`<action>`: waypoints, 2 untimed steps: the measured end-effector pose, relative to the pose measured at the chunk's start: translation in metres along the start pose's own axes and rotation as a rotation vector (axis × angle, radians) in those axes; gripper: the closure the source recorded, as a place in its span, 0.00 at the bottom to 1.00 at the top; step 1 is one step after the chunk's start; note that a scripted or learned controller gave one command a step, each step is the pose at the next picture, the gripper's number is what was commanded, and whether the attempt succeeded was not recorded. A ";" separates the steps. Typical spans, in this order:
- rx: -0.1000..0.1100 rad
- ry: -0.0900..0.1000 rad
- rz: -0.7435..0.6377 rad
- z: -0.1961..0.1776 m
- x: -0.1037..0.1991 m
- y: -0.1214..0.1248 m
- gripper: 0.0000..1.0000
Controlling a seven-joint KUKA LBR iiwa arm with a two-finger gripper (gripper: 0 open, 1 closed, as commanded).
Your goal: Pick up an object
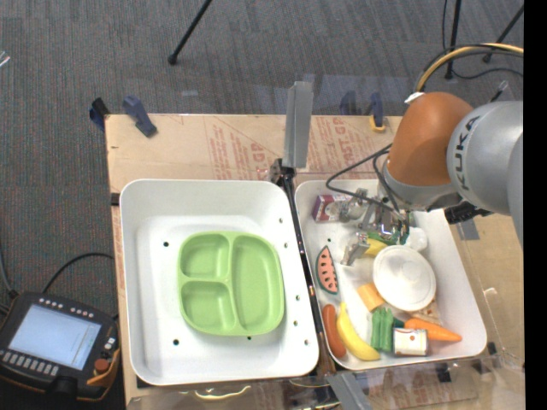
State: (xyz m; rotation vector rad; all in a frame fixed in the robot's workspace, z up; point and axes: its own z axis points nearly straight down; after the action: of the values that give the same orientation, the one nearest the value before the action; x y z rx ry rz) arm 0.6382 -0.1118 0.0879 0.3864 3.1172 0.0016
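Brown board bench (214, 148), printed red lettering along its 12 o'clock strip. Two shallow white bins sit on it side by side, touching at centre: left bin (141, 272) at 9 o'clock, right bin (457, 272) at 3 o'clock. Blue clamps (138, 115) grip the bench's far edge, 11 o'clock corner.

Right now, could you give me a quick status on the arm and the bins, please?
Gripper low in right bin, finger state unclear. Nothing seen held. Toy food crowded beside white bowl. Green tray in left bin.
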 end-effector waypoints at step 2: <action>-0.001 -0.002 0.021 0.000 0.009 -0.069 0.00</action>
State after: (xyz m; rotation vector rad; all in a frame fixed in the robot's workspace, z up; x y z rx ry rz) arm 0.6125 -0.1766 0.0878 0.4186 3.1114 0.0035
